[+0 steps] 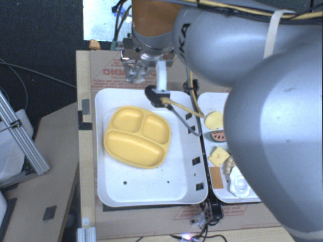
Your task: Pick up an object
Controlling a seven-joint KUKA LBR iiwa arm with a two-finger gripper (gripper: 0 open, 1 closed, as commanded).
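A yellow divided plate (137, 135) lies flat in the left white bin (151, 193), towards its far half. My gripper (136, 73) hangs beyond the far rim of that bin, over the cardboard, up and slightly left of the plate. It touches nothing that I can make out. In the right bin (237, 198) lie a pale yellow round piece (214, 120), a watermelon slice (218, 135), a yellow cheese wedge (218, 156), a brown stick (216, 177) and a white object (238, 184). The arm hides most of the right bin.
The grey arm (262, 84) covers the view's right side and top. Brown cardboard (108, 74) lies under both bins. An aluminium frame (22, 145) stands at the left, off the bench.
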